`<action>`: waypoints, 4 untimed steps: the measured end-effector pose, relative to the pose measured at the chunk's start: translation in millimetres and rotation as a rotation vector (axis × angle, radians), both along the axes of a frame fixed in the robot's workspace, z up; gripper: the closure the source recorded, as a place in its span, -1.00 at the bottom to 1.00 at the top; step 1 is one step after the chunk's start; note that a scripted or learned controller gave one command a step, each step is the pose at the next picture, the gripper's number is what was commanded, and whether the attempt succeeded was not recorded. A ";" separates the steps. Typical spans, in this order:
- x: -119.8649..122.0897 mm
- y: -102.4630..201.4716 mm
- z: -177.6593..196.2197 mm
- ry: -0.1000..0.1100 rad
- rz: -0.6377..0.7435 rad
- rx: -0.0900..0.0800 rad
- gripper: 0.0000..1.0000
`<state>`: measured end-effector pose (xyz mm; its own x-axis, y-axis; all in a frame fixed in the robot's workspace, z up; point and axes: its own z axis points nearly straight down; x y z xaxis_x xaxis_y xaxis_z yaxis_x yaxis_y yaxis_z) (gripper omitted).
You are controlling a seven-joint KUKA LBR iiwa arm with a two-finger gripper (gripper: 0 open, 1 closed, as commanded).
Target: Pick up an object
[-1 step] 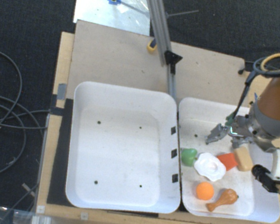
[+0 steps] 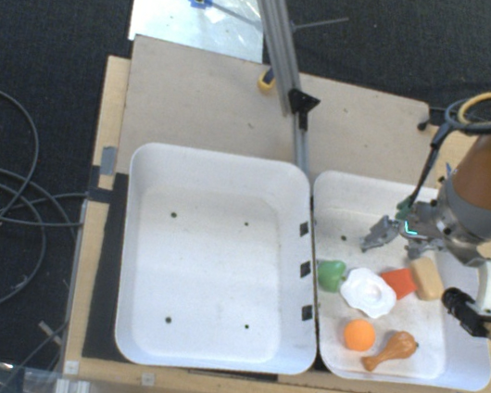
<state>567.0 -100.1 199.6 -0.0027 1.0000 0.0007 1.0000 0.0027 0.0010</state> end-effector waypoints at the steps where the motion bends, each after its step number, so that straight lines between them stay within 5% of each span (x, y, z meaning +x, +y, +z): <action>1: 9.7 2.7 -52.5 0.004 -0.001 0.000 -1.00; 2: 9.1 3.2 -104.9 0.005 -0.002 0.000 -1.00; 3: 10.6 2.7 -91.2 -0.001 -0.003 0.000 1.00; 4: 14.4 9.3 -29.1 -0.007 0.003 -0.001 1.00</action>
<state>581.4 -90.8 170.5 -0.0060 1.0000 -0.0008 1.0000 0.0060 0.0079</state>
